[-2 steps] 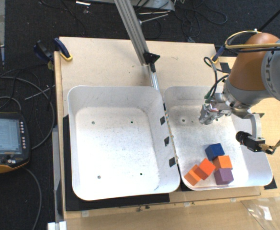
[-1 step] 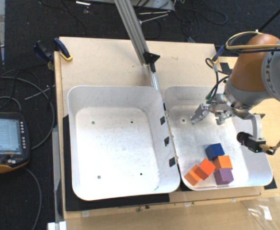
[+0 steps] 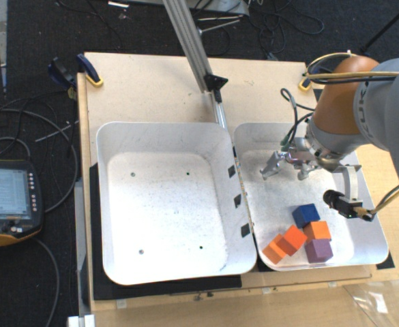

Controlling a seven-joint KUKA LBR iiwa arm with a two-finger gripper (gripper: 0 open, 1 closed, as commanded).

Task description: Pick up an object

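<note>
Four small blocks clustered in the near right corner of the right bin point(image 3: 254, 148): a blue block point(image 3: 305, 214) at the back of the cluster, a small orange block point(image 3: 318, 231) just in front of it and to its right, a purple block point(image 3: 318, 250) nearest the bin's front edge, and a longer orange block point(image 3: 286, 244) lying at a slant to the left of the others. Packed close together, some seemingly touching, all resting on the bin floor. Further back over the same bin, well apart from the blocks, the gripper point(image 3: 289, 165), metallic fingers spread apart, nothing between them. Behind it to the right, the grey arm point(image 3: 387, 104) with its orange band point(image 3: 339, 104), reaching in from the right edge, dark cables running along the wrist. Beside the right bin, to its left, the left bin point(image 3: 110, 142), white with faint speckling. Beneath both, a pale wooden bench point(image 3: 158, 87). Across the bench from the top, a slanted metal pole point(image 3: 189, 36). On the dark floor at far left, a handheld control pendant point(image 3: 8, 199) with a lit screen, among loose cables
</note>
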